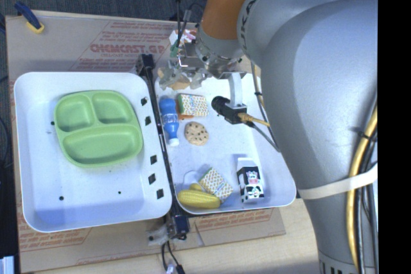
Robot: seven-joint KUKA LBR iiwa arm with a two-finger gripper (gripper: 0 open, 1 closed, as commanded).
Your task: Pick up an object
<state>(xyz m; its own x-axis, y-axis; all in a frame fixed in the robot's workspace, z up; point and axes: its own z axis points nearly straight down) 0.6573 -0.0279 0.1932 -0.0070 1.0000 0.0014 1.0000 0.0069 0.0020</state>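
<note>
**Claw parked over the back of the right bin, nothing grabbed yet as far as I can see**

So, standing here watching: the big grey arm [308,74] comes in from the right of the frame and its claw [186,67] is down at the upper edge of the right bin [276,163], close to the divider between the two bins. Can't tell whether the claw is apart or together, the wrist and cables block it, and I see nothing in it.

All the pickable stuff sits in that right bin. A blue bottle [169,117] lies along the left wall, a patterned packet [192,104] just beside it, and a cookie [196,133] right below that. Nearer the bottom of the frame there's a banana [198,199] touching a second patterned packet [216,183], plus a little black-and-white carton [249,184] standing by itself.

The left bin [32,157] holds a green divided plate [97,126], lying flat in the middle.

My guess is it's going for something at the back wall, since the claw is there and not over the loose items.
</note>
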